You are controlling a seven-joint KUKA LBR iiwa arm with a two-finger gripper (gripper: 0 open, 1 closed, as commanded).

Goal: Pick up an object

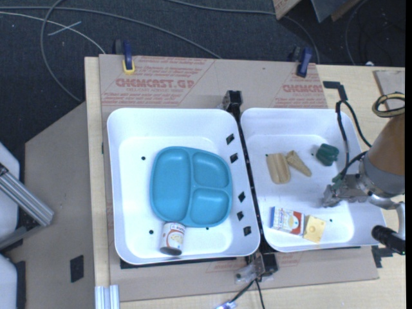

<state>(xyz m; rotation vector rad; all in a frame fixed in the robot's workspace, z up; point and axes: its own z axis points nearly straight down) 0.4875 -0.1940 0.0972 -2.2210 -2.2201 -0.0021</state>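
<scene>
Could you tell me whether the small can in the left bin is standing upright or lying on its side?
Lying on its side: the can shows its printed wall, its dark end facing the bin's near edge.

The counter (193,82) is covered with brown board printed in red. "CHEMCAST GP" reads at its upper left, with a line of smaller print beneath it too fine to read. The same red printing shows again at the upper right, where only "CHEMCAST" can be read.
</scene>
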